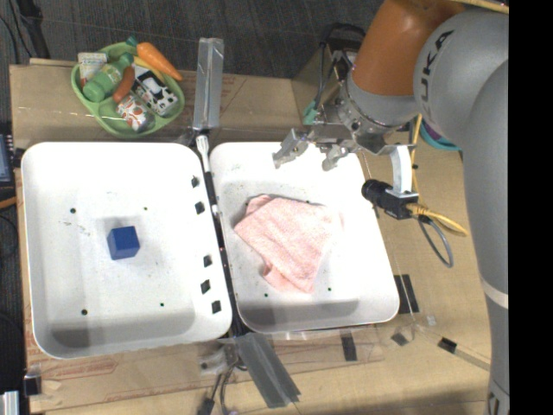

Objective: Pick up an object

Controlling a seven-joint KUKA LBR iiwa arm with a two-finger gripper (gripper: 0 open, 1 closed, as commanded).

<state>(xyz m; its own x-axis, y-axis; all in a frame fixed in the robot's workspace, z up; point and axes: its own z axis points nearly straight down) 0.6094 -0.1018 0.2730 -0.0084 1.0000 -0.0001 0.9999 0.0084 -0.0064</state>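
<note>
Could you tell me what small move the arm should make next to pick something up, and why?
Probably lower and shift the gripper a little toward the near edge, onto the pink cloth. The gripper hangs open above the far part of the right bin with nothing between its fingers, and the cloth lies crumpled just below it in the view, the closest object. The blue cube sits in the left bin, much farther away.

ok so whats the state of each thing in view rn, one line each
gripper: fingers open, holding nothing, above the far edge of the right bin
pink cloth: crumpled, lying in the right bin
blue cube: sitting flat in the left bin, untouched
green bowl: upright on the bench beyond the left bin, filled with toy food including a carrot
</note>
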